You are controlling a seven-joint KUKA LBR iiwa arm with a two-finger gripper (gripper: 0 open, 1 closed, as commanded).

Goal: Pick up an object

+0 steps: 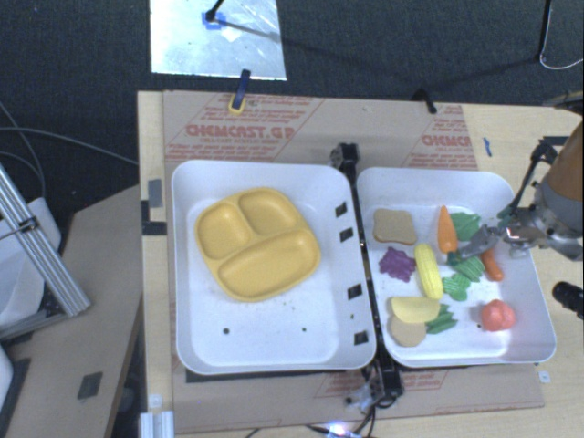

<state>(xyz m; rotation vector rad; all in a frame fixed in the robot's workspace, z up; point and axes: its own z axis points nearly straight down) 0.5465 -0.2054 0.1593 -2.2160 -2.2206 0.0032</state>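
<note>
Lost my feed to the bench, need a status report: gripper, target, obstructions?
Gripper low over right bin, among green leafy pieces. Nothing seen held. Orange carrot and corn cob crowd close alongside.

Surroundings as I see them: dark carpet floor [383, 26]; reflective metal sheet [217, 24] lying on it; printed cardboard [301, 121] covering the bench; aluminium frame [36, 254] at left.

The grey arm [561, 185] enters from the right edge of the view, its wrist angled down and leftward over the right side of the right-hand bin [525, 336]. The gripper [476, 241] points left, low above the bin floor, just inside its right wall.
</note>
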